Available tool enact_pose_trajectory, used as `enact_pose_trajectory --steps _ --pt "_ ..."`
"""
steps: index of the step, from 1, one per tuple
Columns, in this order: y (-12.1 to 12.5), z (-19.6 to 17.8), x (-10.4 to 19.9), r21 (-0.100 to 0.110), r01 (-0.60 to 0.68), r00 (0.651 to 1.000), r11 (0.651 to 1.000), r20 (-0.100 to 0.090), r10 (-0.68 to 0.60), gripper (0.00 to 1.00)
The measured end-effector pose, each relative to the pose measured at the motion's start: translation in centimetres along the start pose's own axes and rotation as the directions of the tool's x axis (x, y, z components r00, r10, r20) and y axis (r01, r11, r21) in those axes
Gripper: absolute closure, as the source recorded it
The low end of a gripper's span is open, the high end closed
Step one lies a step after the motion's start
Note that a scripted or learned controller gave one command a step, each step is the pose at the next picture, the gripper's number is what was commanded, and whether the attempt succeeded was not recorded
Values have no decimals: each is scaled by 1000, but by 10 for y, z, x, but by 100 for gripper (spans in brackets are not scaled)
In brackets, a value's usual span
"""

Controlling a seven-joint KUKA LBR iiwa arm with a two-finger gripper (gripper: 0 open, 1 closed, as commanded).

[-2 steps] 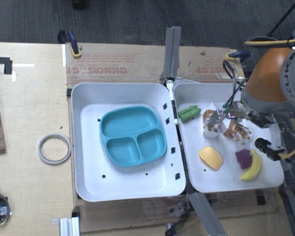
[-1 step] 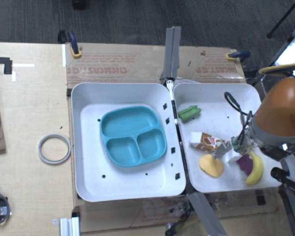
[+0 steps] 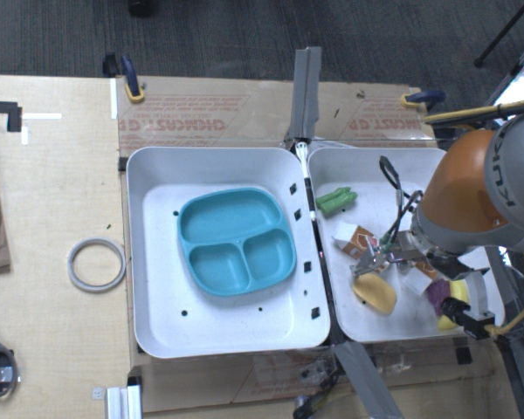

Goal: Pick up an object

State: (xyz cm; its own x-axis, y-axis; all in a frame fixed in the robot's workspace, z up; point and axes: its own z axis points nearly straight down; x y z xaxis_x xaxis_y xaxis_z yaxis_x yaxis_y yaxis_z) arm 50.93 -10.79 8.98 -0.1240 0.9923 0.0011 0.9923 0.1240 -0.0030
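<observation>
Currently | gripper in right bin just above yellow object | fingers' opening: cannot tell, nothing visibly held | object likely light, smooth, rounded; take across narrow middle

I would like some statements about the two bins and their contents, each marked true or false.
1. The blue divided tray lies in the left bin. True.
2. The green object lies in the left bin. False: it lies in the right bin, near its upper left.
3. The pincer is over the right bin. True.
4. The tape ring lies inside the tray. False: it lies on the bench, left of both bins.
5. A yellow object lies just below the pincer. True.
</observation>
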Motion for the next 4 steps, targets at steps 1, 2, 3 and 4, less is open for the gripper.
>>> enact_pose_trajectory --steps 1,2,3,4 --pt "0 -7 -2 2 -5 1000 1000 -1 5 100" --pt "0 -7 -2 2 -5 1000 1000 -1 5 0" --pt "118 -1 -46 -1 221 975 975 2 -221 0" --pt "141 -2 -31 -2 624 781 781 5 -624 0"
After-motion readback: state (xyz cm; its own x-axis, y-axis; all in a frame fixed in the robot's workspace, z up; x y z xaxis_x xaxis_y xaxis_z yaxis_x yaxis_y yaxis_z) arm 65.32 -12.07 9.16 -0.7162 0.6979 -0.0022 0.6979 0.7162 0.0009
